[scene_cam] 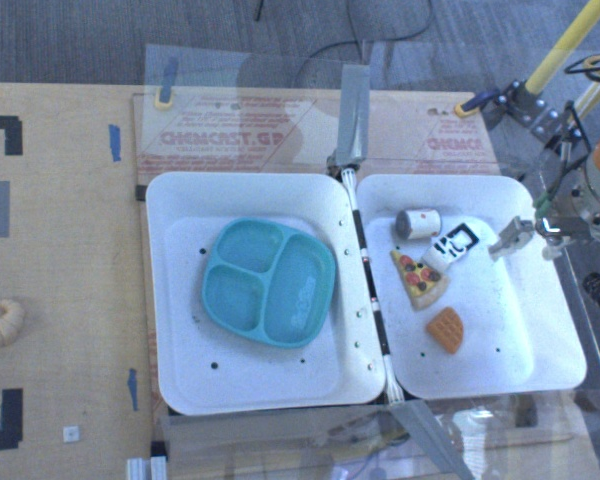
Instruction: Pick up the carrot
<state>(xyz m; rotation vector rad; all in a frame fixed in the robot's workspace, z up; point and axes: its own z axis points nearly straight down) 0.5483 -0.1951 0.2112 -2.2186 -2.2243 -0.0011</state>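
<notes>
Seen from above, the jaws [515, 236] hang over the right edge of the right bin [550, 358], with nothing between them; whether they are spread or pressed together cannot be told. The carrot [445, 329], a small orange piece, lies on the bin floor below and to the left of the jaws, well apart from them. A pizza slice [420, 276] lies left of the jaws, a grey can [417, 222] and a black-and-white tag [454, 241] nearer. The left bin [180, 368] holds a teal divided plate [269, 281]. A croissant [0, 324] rests on the worktop [60, 218], far left.
</notes>
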